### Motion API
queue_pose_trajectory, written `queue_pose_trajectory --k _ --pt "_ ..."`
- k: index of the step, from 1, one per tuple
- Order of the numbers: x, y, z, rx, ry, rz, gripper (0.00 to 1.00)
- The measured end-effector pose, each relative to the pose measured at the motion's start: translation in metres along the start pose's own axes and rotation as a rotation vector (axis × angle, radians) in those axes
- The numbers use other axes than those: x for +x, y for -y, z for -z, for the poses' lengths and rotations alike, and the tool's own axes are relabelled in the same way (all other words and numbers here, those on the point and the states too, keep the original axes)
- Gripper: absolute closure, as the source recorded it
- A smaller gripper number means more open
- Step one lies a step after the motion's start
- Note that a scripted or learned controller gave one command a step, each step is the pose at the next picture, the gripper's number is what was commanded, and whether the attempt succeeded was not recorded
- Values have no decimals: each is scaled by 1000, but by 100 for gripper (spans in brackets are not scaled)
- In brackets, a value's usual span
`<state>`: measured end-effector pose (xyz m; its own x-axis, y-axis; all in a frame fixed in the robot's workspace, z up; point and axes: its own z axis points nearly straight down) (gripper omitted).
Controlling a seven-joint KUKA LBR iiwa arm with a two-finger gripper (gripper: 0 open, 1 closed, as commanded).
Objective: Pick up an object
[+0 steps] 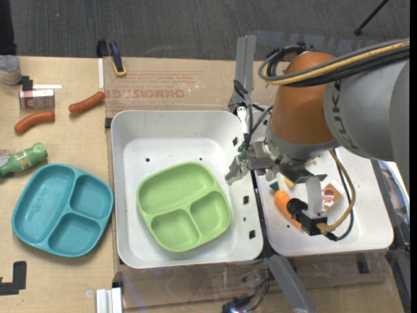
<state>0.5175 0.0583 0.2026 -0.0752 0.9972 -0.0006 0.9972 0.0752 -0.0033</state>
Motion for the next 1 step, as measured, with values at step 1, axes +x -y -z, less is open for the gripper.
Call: queue_pose_trajectory --k 1 --pt "103 -55 -11 1 2 -81 0"
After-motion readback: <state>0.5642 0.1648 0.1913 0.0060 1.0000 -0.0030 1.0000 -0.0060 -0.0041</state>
